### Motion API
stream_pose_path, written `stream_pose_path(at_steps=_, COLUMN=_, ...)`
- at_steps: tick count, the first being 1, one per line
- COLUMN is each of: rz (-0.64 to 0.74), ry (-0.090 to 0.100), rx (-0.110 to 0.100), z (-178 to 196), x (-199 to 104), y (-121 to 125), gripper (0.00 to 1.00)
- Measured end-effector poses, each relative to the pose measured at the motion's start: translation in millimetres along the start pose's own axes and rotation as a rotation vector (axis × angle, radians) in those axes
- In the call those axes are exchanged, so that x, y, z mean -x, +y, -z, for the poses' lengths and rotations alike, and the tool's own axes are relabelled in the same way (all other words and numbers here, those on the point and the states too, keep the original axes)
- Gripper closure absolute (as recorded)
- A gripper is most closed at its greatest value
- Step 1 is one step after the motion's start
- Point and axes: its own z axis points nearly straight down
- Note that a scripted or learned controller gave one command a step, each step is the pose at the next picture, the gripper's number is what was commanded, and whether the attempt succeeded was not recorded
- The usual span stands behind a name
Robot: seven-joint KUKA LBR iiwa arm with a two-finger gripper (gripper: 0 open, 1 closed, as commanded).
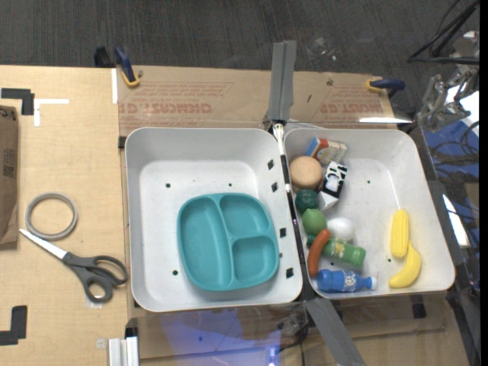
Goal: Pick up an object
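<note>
Teal divided plate (229, 241) lies in the left bin (145, 204); we see toys crowding the right bin (427, 204), a banana (407, 268) beside corn (399, 233); gripper state: we cannot tell.

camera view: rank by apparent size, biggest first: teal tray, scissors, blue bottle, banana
1. teal tray, largest by far
2. scissors
3. blue bottle and banana: they look about alike in length, so I won't rank them apart.

I see scissors (85, 266) and a tape roll (51, 215) lying left of the bins on the worktop (69, 151), with blue clamps (126, 67) on the cardboard (198, 101) behind
</note>
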Motion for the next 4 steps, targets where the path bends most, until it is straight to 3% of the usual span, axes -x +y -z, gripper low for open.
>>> stream_pose_path(at_steps=1, rz=0.391, ry=-0.001, rx=0.001, z=55.8, x=-0.1, y=-0.5, gripper=1.00)
stream_pose_path(at_steps=2, rz=0.613, ry=0.002, rx=0.005, z=-149.2, x=-11.6, y=5.9, gripper=1.00)
stream_pose_path(at_steps=3, rz=0.533, ry=0.001, rx=0.003, z=-223.4, x=25.7, y=60.9, gripper=1.00)
stream_pose_path(at_steps=4, rz=-0.182, ry=0.000, rx=-0.002, z=-19.9, x=18.2, y=40.7, gripper=1.00)
